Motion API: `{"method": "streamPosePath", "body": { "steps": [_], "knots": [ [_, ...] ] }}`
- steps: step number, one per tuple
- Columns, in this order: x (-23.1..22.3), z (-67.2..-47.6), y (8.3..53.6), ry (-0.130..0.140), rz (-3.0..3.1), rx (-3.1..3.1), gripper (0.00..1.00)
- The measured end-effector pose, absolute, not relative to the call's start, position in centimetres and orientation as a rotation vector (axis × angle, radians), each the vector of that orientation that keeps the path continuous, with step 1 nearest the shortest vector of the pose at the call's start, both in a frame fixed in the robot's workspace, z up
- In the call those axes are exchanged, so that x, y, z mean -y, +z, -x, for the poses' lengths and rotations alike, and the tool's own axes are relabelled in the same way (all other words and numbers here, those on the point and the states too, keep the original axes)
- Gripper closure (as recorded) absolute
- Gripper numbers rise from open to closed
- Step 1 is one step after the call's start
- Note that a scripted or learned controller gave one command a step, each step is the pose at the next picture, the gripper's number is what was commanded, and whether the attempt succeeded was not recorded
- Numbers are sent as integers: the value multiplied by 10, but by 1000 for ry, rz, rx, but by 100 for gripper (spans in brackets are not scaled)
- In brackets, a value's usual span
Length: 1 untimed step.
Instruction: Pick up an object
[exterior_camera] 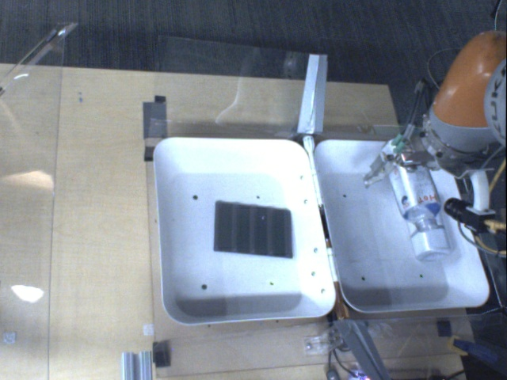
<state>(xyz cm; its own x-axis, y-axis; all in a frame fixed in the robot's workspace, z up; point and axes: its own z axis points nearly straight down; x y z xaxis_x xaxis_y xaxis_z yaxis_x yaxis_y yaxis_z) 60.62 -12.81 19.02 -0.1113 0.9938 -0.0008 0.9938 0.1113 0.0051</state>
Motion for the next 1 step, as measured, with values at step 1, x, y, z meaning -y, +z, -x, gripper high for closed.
{"method": "streamPosePath", "body": {
  "steps": [1],
  "knots": [
    [121,-632,268,6,-1668,-2653,100]
  ]
}}
